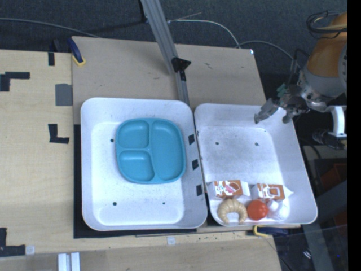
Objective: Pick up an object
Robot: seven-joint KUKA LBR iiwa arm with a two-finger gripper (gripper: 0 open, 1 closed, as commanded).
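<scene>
small toys bunched in the right bin's near corner

on your worktop point(34, 151) the left bin point(96, 208) carries a blue divided plate point(150, 150). the right bin point(237, 145) keeps the croissant point(232, 210), a red ball point(258, 209) and two printed packets point(228, 189) packed close together. they look light; the croissant's curved body offers the best hold, the ball may roll. the jaws point(274, 110) hang at the far rim; you cannot tell their opening, too blurred.

A divided plate point(150, 151) lies in the left bin point(96, 208); food items point(248, 200) cluster along the right bin's point(237, 123) near edge.
</scene>
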